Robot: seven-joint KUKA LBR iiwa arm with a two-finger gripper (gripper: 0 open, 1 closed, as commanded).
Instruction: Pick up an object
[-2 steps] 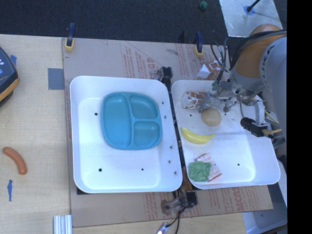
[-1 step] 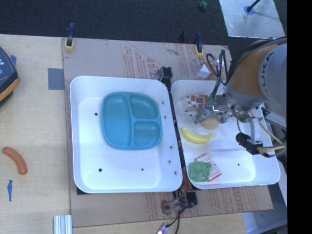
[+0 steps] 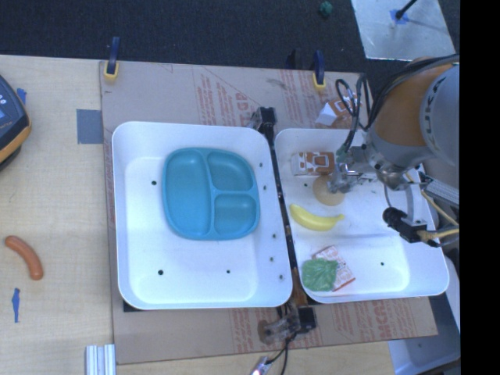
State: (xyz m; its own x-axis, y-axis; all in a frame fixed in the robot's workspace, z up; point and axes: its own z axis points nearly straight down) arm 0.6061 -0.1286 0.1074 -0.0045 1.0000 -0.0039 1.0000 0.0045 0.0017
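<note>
The right bin (image 3: 391, 276) holds a yellow banana (image 3: 315, 218), a tan round object (image 3: 328, 194), a small brown and white carton (image 3: 311, 162), a green leafy item (image 3: 319, 273) and a red and white packet (image 3: 339, 267). My gripper (image 3: 341, 180) hangs low over the far left part of this bin, directly at the tan round object's upper right edge and just right of the carton. The arm's grey wrist and orange band (image 3: 406, 108) cover the bin's far right corner.
The left bin (image 3: 133, 209) holds a blue divided plate (image 3: 211, 192). A sausage (image 3: 23, 256) lies on the bench at the left, and a dark device (image 3: 9, 123) sits at the far left edge. Clamps (image 3: 113, 57) hold the cardboard at the back.
</note>
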